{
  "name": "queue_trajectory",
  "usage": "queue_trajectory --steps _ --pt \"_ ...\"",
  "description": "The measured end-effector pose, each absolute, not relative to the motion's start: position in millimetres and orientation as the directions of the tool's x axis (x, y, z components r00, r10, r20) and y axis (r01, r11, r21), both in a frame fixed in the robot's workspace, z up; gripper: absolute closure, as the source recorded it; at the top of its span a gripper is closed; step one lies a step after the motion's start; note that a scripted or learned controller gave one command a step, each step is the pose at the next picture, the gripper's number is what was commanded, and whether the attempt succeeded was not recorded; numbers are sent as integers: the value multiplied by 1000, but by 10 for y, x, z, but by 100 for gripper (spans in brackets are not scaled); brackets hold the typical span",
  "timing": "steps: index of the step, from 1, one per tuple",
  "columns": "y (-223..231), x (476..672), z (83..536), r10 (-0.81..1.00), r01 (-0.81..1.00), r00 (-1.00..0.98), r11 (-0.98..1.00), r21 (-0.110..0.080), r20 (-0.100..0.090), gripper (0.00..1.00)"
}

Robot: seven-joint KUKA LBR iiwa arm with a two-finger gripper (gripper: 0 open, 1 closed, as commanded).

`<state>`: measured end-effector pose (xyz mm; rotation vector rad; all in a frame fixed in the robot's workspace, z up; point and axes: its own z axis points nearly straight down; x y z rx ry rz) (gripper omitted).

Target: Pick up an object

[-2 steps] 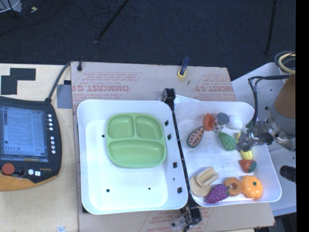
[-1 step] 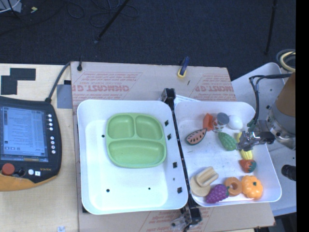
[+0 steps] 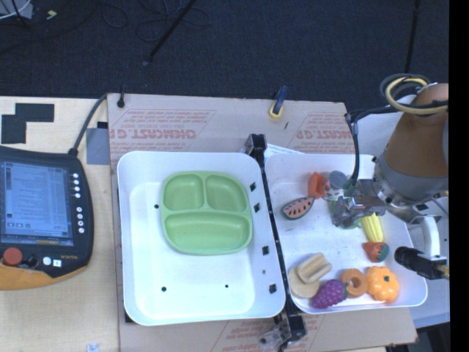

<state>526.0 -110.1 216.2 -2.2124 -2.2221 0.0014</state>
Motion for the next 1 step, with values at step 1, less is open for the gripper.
queue_trajectory --steps 1 --pt "-534 5371 2287 1000 1000 -6 6 -2 3 100"
